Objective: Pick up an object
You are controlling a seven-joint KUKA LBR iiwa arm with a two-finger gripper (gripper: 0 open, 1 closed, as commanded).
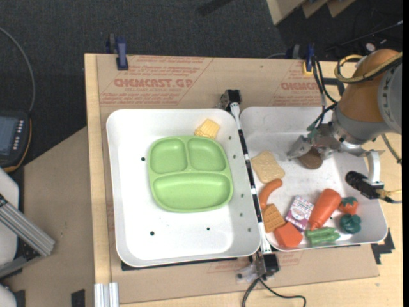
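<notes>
Bright, even overhead light (soft shadows)

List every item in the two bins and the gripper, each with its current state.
Green plate: flat in left bin, compartments bare.
Yellow cracker: left bin, behind the plate.
Toast: flat, right bin.
Sausage: lying beside the toast.
Carrot: lying tilted.
Pink packet: lying beside the carrot.
Gripper: low over a brown item, grasp unclear.

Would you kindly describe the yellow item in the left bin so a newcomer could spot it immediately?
Find the left white bin holding the green divided plate. Just beyond the plate's far edge lies a small yellow waffle-textured piece. It is the bin's one loose item and its one yellow thing.
</notes>
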